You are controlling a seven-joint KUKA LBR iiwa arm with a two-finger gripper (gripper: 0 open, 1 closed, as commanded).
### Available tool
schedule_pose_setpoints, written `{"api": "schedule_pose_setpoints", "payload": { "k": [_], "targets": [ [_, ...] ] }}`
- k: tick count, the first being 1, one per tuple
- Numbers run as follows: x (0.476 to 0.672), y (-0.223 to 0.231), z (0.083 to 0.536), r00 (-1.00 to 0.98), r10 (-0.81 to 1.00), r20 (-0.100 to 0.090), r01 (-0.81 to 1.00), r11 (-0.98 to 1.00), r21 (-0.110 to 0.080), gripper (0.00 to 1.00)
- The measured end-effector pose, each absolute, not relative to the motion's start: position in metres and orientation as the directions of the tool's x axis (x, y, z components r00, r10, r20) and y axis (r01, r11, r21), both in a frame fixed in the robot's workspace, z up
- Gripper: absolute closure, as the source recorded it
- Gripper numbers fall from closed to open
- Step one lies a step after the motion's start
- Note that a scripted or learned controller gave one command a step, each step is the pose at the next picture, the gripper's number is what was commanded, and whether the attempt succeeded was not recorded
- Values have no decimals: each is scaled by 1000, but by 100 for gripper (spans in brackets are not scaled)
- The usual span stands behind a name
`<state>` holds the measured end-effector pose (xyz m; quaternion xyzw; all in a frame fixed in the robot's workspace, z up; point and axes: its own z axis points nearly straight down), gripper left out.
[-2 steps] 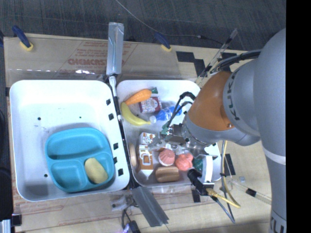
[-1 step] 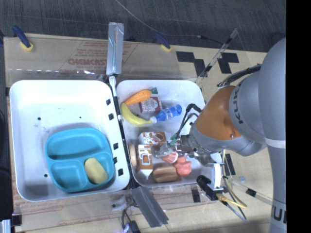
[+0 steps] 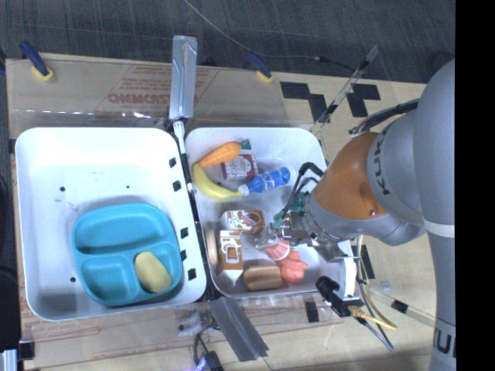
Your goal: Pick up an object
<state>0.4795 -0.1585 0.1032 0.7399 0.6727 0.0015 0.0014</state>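
My pincer (image 3: 280,230), grip state unclear, hung over the soft pink rubbery toy (image 3: 289,267); light, squashy, I'd pinch mid-body.

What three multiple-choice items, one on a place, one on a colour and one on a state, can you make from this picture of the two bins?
1. Where does the potato lie?
A. In the blue tray in the left bin
B. In the right bin beside the banana
C. On the bench outside both bins

2. What colour is the carrot in the right bin?
A. Green
B. Orange
C. White

3. How does the bottle rest?
A. Standing upright
B. Lying on its side
C. Hanging from the gripper

Answers: 1 A, the potato sits in a lower compartment of the tray. 2 B, the carrot is orange with a green end. 3 B, the bottle lies flat next to the banana.
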Motion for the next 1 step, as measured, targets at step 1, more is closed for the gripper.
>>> {"api": "schedule_pose_setpoints", "payload": {
  "k": [1],
  "targets": [
    [558, -41, 248, 55, 998, 5, 998, -55, 9, 100]
  ]
}}
